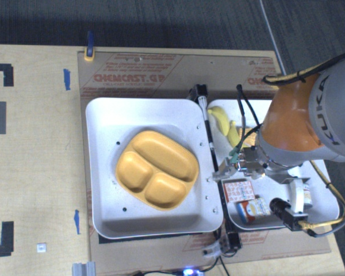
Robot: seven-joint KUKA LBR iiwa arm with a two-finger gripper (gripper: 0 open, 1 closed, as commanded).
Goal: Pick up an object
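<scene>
Grey arm crowds the right bin [333,211], jaws' state impossible to tell.
Beside that bin's banana [221,121] and red-and-white box [239,191], a blind close could miss or pinch the rim.

A yellow banana [221,124] lies in the right bin's far left corner, beside a printed red-and-white box [239,191].
</scene>
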